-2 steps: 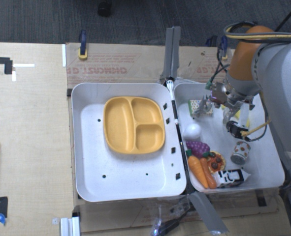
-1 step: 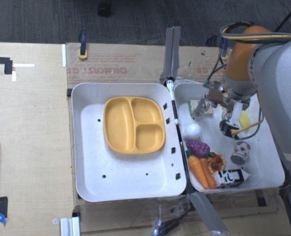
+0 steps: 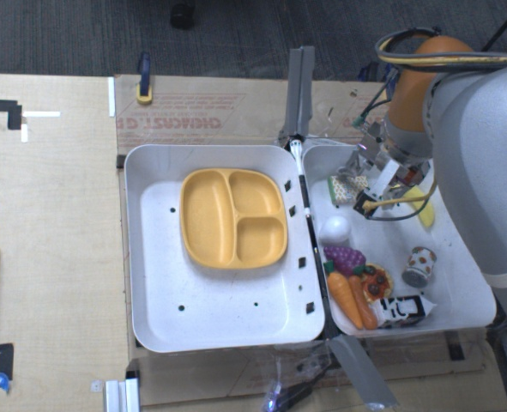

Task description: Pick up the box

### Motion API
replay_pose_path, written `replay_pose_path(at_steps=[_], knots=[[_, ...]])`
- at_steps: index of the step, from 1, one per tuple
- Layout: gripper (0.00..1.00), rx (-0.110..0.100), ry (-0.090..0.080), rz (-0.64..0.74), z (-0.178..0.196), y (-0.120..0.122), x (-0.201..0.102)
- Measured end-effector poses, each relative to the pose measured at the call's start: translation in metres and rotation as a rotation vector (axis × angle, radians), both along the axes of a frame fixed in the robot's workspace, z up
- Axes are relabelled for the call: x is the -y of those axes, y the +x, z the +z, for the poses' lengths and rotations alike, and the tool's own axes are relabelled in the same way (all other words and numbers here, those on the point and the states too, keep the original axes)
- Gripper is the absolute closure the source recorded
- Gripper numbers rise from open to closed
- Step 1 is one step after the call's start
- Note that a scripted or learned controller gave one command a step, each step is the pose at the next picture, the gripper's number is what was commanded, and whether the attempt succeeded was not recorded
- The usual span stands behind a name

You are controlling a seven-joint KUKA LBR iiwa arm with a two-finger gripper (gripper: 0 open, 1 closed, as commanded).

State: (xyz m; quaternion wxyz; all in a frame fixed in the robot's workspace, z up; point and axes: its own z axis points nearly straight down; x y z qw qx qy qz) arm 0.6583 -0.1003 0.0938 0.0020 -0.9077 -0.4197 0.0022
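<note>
Low in the bin on the view's right [image 3: 449,286], by its near edge: a small box [image 3: 405,309], white with bold black markings, lying flat and slightly askew. Just beside it, toward the view's left, an orange carrot [image 3: 347,297] and a flat red-and-orange toy [image 3: 376,281]. Well apart from the box, at the bin's far end, the gripper [image 3: 362,185], down close to a pale speckled item [image 3: 344,189]; open or closed, impossible to tell. In the other bin [image 3: 163,273], a yellow divided plate [image 3: 233,217].

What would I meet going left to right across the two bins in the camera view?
yellow divided plate → white ball → black-and-white box
</note>
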Motion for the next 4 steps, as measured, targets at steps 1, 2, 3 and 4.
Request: replay_pose_path(at_steps=[1,2,3,4], knots=[[1.00,0.005,-0.004,0.002,0.011,0.001,0.001],[0.00,0.005,-0.004,0.003,0.011,0.001,0.001],[0.00,0.014,-0.002,-0.189,0.003,-0.098,0.010],[0.00,0.007,-0.004,-0.252,0.002,-0.006,-0.001]])
